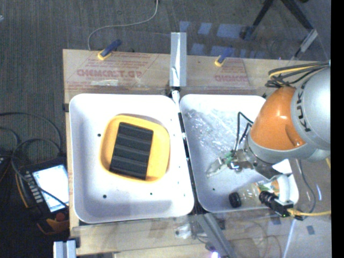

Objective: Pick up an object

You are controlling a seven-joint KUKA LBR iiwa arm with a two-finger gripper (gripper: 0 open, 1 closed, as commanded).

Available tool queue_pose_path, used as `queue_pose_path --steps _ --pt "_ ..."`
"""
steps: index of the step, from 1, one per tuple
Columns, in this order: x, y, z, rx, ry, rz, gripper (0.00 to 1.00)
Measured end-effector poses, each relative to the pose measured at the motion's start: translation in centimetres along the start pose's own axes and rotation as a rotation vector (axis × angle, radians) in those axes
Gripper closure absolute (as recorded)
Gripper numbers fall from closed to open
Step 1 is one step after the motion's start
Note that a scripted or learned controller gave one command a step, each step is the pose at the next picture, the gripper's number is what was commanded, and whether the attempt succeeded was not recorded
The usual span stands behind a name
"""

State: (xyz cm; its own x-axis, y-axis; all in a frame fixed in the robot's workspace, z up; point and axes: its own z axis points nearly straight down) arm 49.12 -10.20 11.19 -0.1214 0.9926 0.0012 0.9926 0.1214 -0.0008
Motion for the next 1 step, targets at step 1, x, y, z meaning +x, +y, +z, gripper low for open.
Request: queue_pose_path --steps 1 --pt "-3.35 6.3 1.69 0.0 0.003 0.0 0.0"
